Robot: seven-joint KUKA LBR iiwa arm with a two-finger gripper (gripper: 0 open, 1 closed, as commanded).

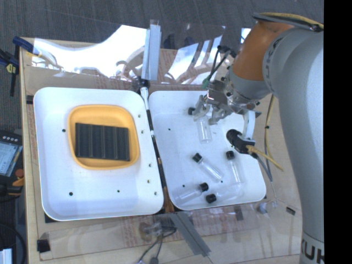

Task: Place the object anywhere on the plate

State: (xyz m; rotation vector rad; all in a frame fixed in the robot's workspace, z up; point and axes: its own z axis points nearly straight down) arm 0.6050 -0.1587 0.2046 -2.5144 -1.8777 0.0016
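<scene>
A grey arm (291, 92) with an orange band reaches in from the right over two shallow white bins set side by side on the bench. The left bin (49, 191) carries a yellow plate (80, 120) with a dark ribbed panel in its middle. The right bin (170, 120) holds a scatter of small clear vials with black caps: one (208, 170) lies near the middle, one (235, 168) to its right, and two more, one (192, 192) with its cap to the right and another (220, 197), close to the near wall.

The gripper (212, 111) hangs low over the far part of the right bin, above a further vial (204, 128) that lies just beneath it. Whether its fingers are spread or closed cannot be told from this angle, and no vial can be confirmed between them.

The vials look light, stiff and smooth-walled, probably thin plastic or glass, so they are likely to roll or squirt out of a pinch. A hold across the middle of the tube, square to its length, looks the safest; the cap end offers a slightly grippier surface. The plate sits well apart, in the other bin.
</scene>
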